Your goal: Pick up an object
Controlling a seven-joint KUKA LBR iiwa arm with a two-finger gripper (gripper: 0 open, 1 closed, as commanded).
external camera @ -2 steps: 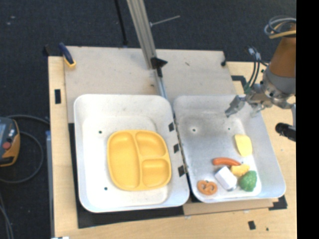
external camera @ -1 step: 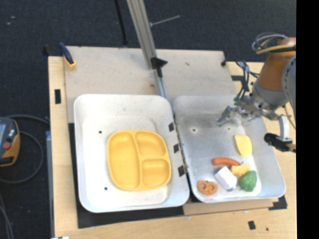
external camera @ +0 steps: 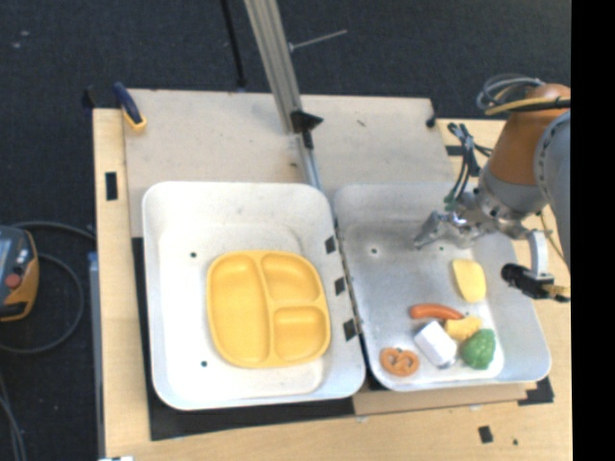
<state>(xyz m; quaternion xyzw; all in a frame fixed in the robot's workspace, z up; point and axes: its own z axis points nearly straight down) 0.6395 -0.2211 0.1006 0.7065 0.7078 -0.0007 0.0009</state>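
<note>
Toys are sitting bunched at the near end of the right bin (external camera: 384, 219): pretzel (external camera: 399, 360), white block (external camera: 434, 343), broccoli (external camera: 479, 349), sausage (external camera: 435, 311), yellow piece (external camera: 469, 279). Beyond them I'm seeing the gripper (external camera: 432, 230) hanging empty; jaws, can't tell. Yellow tray (external camera: 267, 307) is lying in the left bin (external camera: 192, 219).

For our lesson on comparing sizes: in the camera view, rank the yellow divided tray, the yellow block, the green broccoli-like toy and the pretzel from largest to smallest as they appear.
1. Yellow divided tray, by far the largest.
2. Yellow block and green broccoli-like toy: they look about alike, so no ranking between them.
3. Pretzel, slightly smaller.
</note>
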